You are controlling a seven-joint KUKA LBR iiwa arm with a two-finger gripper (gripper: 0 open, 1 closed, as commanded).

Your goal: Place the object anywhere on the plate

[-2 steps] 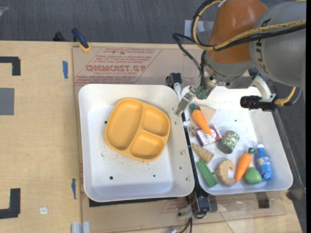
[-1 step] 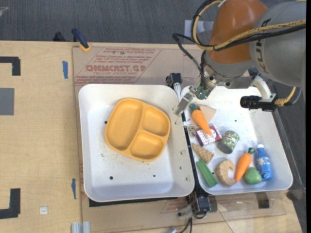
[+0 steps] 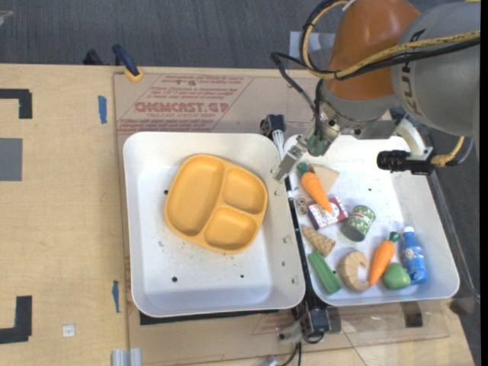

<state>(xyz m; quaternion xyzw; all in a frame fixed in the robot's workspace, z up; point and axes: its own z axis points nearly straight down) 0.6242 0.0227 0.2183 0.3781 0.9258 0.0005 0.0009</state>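
An orange three-compartment plate (image 3: 216, 202) lies flat in the left bin (image 3: 145, 280), turned at a slight angle. A toy carrot (image 3: 316, 190) with green top lies in the right bin (image 3: 438, 227), tip pointing toward the lower right.

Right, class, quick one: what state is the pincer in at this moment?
Pincer: over the right bin's near-left corner, just above a carrot; open or closed cannot be told, and nothing is seen held.

light: bright, even | shadows: soft | glare: white bins (image 3: 145, 280) | focus: slightly soft
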